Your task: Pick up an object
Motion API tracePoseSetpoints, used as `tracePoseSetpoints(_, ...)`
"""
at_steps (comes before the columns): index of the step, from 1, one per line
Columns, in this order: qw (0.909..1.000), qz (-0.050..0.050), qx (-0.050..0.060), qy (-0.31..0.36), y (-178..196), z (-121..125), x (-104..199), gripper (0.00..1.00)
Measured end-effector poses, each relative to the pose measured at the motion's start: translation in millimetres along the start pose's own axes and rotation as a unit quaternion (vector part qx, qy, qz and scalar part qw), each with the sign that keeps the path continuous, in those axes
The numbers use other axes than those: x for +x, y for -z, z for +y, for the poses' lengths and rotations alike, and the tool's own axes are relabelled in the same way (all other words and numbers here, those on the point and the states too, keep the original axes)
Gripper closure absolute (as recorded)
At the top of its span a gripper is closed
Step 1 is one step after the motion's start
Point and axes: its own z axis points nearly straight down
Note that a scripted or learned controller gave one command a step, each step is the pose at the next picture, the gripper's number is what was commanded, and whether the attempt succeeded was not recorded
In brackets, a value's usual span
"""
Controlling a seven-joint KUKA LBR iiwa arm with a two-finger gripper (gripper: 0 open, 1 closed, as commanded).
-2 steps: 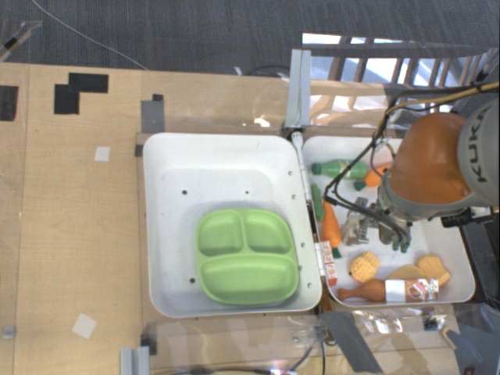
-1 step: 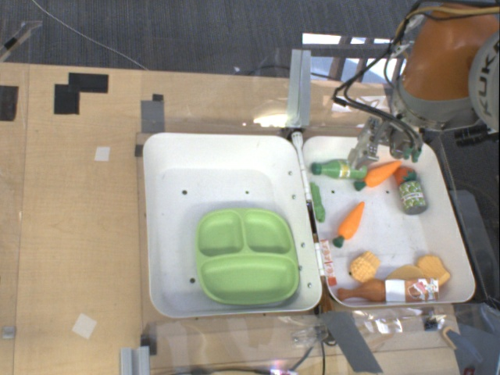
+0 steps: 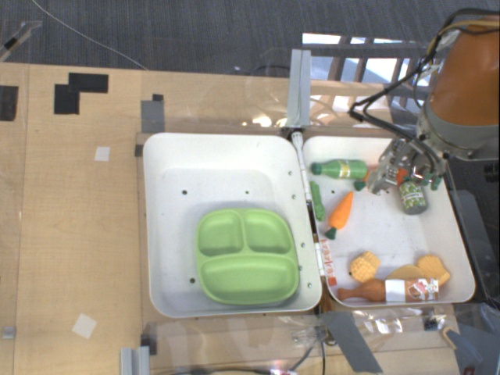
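Note:
My gripper (image 3: 402, 176) hangs low over the back right of the right bin (image 3: 383, 233), under the arm's orange band. A dark green jar (image 3: 413, 199) lies just below it, and a small orange-red piece shows at the gripper's tip; whether anything is held is unclear. A green bottle (image 3: 340, 169) lies on its side to the gripper's left. An orange carrot (image 3: 341, 212) and a thin green vegetable (image 3: 316, 199) lie near the bin's left wall. At the front are a yellow waffle (image 3: 362, 267), tan biscuits (image 3: 426, 270) and a brown bottle (image 3: 389, 291) with a red and white label.
The left bin (image 3: 172, 178) holds a green divided plate (image 3: 247, 255) toward its front. A metal post (image 3: 298, 88) rises behind the wall between the bins. Wooden bench surface spreads out to the left.

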Motion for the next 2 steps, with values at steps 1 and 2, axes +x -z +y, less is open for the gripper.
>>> tracePoseSetpoints(1,0.9936,0.002,0.000,0.113,-16,10,-96,1.00)
tracePoseSetpoints(2,0.9989,-0.003,-0.001,0.047,77,33,-97,1.00)
